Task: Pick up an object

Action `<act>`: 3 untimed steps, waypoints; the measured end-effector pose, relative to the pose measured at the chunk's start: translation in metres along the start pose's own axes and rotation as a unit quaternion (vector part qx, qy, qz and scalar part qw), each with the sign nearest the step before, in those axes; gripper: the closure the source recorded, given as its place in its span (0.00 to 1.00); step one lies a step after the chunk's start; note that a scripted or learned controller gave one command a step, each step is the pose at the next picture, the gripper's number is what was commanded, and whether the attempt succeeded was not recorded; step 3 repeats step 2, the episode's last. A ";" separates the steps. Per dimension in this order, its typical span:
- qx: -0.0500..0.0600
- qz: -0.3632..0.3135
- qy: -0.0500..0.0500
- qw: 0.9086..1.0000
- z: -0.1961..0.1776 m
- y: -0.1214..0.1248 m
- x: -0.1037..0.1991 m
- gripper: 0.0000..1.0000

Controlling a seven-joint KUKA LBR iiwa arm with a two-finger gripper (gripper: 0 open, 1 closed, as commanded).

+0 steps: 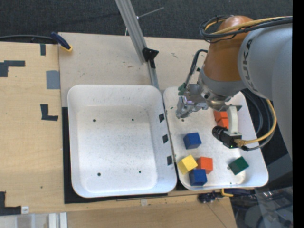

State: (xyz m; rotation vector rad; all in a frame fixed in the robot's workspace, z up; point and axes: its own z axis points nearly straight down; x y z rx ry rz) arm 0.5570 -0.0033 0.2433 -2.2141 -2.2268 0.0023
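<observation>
The right bin [260, 174] holds several small blocks: a blue cube [192, 140] near its middle, a yellow cube [188, 163], an orange cube [205, 164] and a second blue cube [198, 176] clustered at the front, and a green cube [238, 165] at the front right. An orange block [221, 118] is partly hidden under the wrist. My gripper [183, 109] hangs over the bin's back left part, above and behind the first blue cube. Nothing shows in its grasp.
The left bin [72, 99] lies beside the right one, their rims touching. A slanted metal pole [135, 27] rises behind the bins. Black cables [266, 127] loop off the wrist over the right bin's right side.
</observation>
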 end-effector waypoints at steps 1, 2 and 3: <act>-0.001 0.000 0.001 1.000 -0.002 0.020 0.040 1.00; -0.001 0.000 0.001 1.000 -0.007 0.042 0.089 1.00; -0.001 0.000 0.001 1.000 -0.007 0.042 0.089 1.00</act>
